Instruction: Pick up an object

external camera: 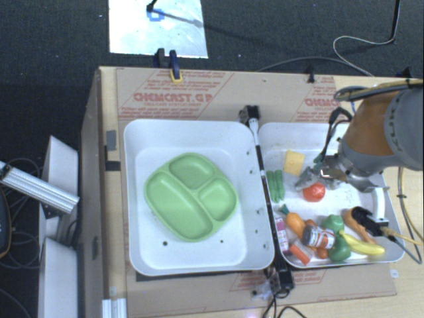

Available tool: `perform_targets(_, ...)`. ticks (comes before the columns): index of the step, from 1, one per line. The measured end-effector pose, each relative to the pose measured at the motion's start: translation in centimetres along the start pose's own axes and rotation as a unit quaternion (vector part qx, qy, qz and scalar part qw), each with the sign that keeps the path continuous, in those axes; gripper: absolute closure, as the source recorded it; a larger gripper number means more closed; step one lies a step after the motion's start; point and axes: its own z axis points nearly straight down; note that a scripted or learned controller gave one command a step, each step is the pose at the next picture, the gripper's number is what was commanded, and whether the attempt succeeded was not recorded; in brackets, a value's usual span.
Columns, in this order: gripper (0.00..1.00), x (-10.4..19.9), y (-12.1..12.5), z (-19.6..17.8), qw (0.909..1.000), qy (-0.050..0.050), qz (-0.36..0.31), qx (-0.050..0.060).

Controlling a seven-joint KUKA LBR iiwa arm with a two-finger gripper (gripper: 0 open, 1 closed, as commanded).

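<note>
A dark carpeted floor (278,18) surrounds the bench (199,88), whose brown top is printed with "CHEMCAST GP" in red, once near the left bin and again, partly covered, by the right one. Nearest me, at the front of the right bin (291,132), lies a heap of toy food: a yellow banana (361,245), a green pepper (338,249), an orange carrot (295,223) and a small labelled bottle (320,236) whose writing is too small to read. Just behind the heap sits a red tomato (315,192), round and glossy. The gripper (317,176) hangs right over it; whether its fingers touch or close on it, I cannot tell. A yellow block (293,162) lies beyond. The left bin (142,144) holds a green divided plate (191,195). Farther off, a pale sheet (158,18) lies on the carpet.
</note>
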Motion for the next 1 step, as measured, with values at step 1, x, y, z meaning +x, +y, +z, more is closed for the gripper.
perform_targets(1,1.0,0.13,0.17,-1.09,1.0,0.0,-0.001,-0.002)
